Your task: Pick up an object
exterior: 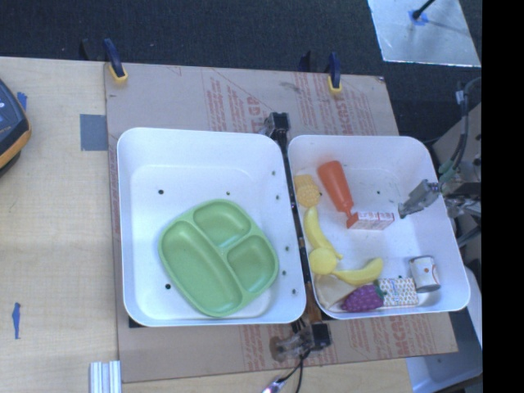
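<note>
Pincer (412,204) at the right bin's (426,150) right edge, its opening indiscernible, nothing visibly held. Orange bottle (335,185), yellow banana (318,234) and purple grapes (362,299) lie inside; green tray (215,256) in the left bin (164,150).

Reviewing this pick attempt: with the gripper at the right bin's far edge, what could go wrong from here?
The gripper sits near the right bin's rim, so descending there may strike the wall. The nearest item, the small red-and-white box, touches the orange bottle, so a grasp could nudge both. The bananas, grapes and patterned packet crowd together, inviting slips.
</note>
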`<move>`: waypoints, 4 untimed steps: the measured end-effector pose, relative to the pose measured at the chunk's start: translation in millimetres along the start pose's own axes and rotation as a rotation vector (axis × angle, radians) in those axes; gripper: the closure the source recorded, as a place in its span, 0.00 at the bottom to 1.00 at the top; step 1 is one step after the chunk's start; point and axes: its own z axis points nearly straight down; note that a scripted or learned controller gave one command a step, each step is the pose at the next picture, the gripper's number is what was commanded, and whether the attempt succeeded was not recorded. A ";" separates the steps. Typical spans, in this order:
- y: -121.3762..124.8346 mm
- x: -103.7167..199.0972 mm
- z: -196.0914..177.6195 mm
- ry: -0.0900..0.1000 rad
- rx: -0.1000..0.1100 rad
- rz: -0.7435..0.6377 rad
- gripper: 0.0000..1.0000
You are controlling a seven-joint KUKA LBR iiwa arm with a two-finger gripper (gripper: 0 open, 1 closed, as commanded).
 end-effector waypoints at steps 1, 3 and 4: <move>73.0 60.0 33.4 -0.002 -0.001 -0.002 0.00; 119.0 58.9 186.1 -0.007 -0.007 0.002 0.00; 154.3 65.3 190.6 -0.001 0.001 0.000 0.00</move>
